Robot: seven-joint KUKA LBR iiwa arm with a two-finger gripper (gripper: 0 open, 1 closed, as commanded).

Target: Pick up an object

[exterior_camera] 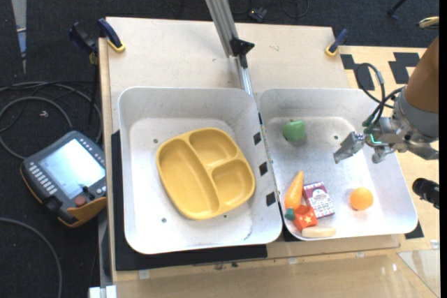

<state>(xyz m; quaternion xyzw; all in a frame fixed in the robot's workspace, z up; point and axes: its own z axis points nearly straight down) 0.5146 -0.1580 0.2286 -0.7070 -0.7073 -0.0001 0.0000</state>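
Objects for picking sit in your right bin [401, 181]. Working left to right: a yellow divided plate [204, 172] fills the left bin [133, 150]; in the right bin, a green apple [295, 130] at 11 o'clock, a carrot [294, 189], strawberry [306, 218], small carton [318, 199] and banana [318, 233] near 7, an orange [361, 199] at 5. Your hand [355, 148] hovers at 2 o'clock, fingers apart, holding nothing.

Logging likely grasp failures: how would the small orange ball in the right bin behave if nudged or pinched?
The orange ball looks round and smooth, so it would probably roll when nudged. It sits apart from the other items, with nothing nearby to stop it. A pinch off-centre might squirt it sideways.
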